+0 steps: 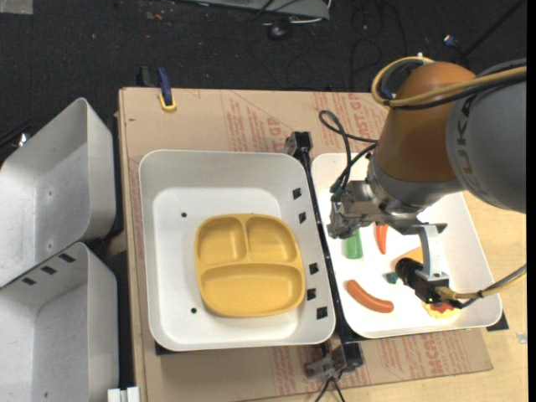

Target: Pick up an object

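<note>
Small green plastic piece (354, 247), likely the pick target, lies on the floor of the right white bin (477, 249), near its left wall. Tool (344, 227) hangs right over the piece's upper end, prob. lined up for a grasp. Can't tell if it's released or clenched, and nothing is visibly gripped.

Just right of the green piece is a thin orange carrot-like stick (381, 239), close but apart, so a pinch risks catching both. Below-right of the green piece a reddish sausage-shaped toy (369, 296) lies flat and clear of neighbours. Further right, a yellow-orange item (441, 310) is partly hidden, type unclear.

Well left of the green piece, in the left white bin (167, 224), a yellow three-compartment plastic plate (249, 264) sits flat, prob. too wide to pinch.

Both bins rest on a brown board tabletop (218, 115) w/ red print, w/ a blue-yellow clamp (167, 97) at its far-left corner. Dark floor (75, 40) w/ cables lies beyond, and two spare white tubs (50, 199) stand far left.
</note>
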Action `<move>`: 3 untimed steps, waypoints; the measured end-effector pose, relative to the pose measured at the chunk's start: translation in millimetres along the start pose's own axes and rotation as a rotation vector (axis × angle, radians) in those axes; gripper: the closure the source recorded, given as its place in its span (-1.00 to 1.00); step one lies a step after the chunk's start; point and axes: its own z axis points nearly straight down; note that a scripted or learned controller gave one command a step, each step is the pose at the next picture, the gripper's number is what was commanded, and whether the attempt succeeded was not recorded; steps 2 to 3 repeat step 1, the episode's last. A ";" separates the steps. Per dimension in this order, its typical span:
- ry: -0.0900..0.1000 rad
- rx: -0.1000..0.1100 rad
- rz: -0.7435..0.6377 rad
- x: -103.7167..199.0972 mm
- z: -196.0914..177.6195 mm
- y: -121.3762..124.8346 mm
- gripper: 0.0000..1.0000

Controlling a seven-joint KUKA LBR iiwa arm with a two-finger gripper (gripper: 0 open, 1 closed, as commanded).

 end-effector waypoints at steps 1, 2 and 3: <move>0.001 0.004 -0.001 52.1 6.6 -7.0 1.00; 0.001 0.004 -0.001 52.1 6.6 -7.0 1.00; 0.001 0.004 -0.001 52.1 6.6 -7.0 1.00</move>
